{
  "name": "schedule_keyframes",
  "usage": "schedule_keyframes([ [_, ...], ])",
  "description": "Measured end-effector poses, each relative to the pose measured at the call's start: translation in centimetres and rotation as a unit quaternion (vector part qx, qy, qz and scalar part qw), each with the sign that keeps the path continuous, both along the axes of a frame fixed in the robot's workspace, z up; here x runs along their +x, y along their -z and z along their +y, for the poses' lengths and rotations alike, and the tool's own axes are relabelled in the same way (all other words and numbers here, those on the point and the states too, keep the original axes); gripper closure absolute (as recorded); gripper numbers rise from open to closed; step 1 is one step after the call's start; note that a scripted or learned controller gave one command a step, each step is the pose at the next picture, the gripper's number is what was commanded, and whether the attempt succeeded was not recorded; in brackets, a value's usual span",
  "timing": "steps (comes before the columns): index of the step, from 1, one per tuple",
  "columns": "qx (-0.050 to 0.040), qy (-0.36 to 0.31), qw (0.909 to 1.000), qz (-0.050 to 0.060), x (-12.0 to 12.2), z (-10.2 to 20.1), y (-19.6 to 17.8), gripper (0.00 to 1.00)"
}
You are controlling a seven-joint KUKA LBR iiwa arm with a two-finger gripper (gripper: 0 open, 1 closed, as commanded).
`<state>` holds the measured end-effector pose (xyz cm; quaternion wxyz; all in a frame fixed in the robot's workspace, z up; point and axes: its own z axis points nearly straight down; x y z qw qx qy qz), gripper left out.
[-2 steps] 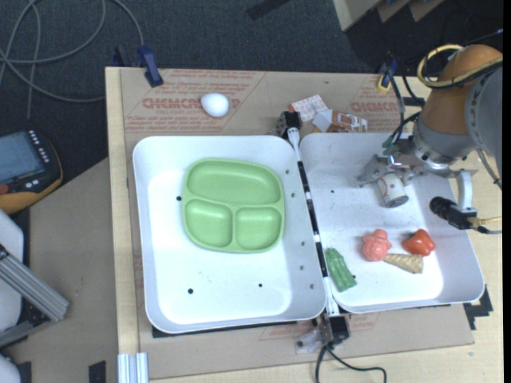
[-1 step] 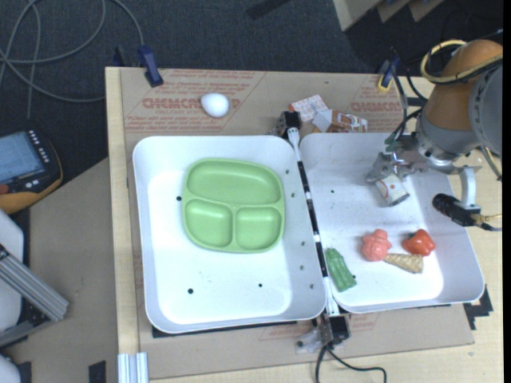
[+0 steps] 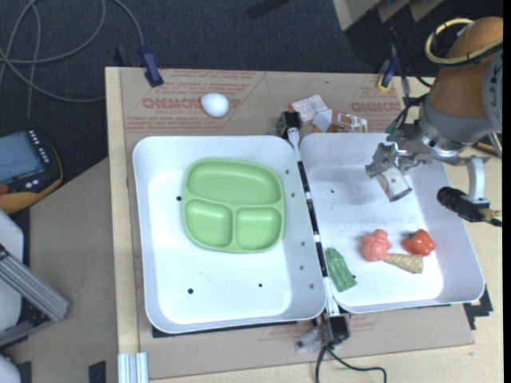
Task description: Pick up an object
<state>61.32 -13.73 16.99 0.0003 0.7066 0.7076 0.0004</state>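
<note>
The grey arm's two-finger gripper (image 3: 391, 175) is too blurry to tell how it stands, over the right white bin (image 3: 351, 159) holding a pink toy (image 3: 374, 245), on a brown cardboard bench (image 3: 239, 86)

I take this for a robotics lab: loose grey cables (image 3: 48, 30) on dark carpet, blue clamps (image 3: 149, 65) pinning a printed cardboard sheet (image 3: 239, 94).

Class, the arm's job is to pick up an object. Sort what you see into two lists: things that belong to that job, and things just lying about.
Belongs to the job:
- two-finger gripper
- pink round toy
- red pepper toy
- tan cone-shaped toy
- green leafy toy
- right white bin

Lying about:
- green three-compartment plate in the left white bin
- white egg
- crumpled wrappers
</note>
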Motion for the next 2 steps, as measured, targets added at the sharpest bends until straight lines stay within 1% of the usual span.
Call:
schedule_keyframes([
  [1, 0.0006, 0.000, 1.0000, 0.001, -6.4, 6.0, -5.5, 1.00],
  [2, 0.0001, 0.000, 1.0000, 0.000, -4.8, 12.6, -5.4, 1.00],
])
